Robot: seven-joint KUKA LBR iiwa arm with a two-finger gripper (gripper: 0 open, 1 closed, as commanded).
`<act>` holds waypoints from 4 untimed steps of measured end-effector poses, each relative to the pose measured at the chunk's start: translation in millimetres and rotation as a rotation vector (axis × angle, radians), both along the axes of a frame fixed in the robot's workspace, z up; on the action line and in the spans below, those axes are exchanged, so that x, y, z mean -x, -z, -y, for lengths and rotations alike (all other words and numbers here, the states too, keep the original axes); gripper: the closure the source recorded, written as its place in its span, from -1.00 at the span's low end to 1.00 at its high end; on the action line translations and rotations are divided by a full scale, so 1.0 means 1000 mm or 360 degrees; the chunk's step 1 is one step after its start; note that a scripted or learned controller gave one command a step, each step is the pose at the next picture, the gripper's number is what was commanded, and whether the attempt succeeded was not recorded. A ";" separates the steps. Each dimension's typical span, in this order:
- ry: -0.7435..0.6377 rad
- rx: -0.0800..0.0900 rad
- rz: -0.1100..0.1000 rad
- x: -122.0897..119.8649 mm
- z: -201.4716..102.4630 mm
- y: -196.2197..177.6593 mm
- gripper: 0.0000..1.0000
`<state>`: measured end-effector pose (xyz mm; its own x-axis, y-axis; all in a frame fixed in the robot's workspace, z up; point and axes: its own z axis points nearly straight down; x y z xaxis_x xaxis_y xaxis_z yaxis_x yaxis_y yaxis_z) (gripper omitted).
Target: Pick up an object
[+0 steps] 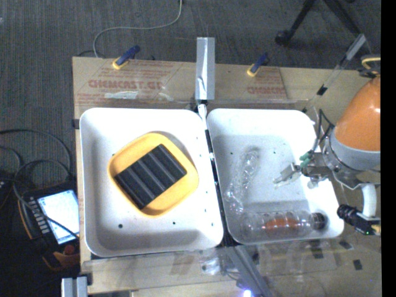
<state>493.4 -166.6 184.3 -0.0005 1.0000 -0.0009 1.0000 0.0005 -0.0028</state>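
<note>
Desk [93, 73] on grey carpet | jaws [286, 176] over right bin [263, 121], openness unclear, nothing visibly held | clear bottle [281, 223] ungrasped, pick pending

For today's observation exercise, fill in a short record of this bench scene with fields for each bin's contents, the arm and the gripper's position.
left bin: yellow pad with black ribbed top, lying at a slant
right bin: clear plastic bottle lying along the near wall; crumpled clear plastic item left of centre
arm: enters from the right, orange band visible
gripper: over the right bin's right half, nothing seen held
</note>
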 end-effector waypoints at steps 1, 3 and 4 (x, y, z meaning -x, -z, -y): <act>0.0065 0.0005 0.0036 -0.051 -0.048 0.090 -1.00; -0.0020 0.0002 0.0004 -0.119 -0.012 0.043 -1.00; -0.0126 0.0009 0.0008 -0.165 -0.052 0.089 -1.00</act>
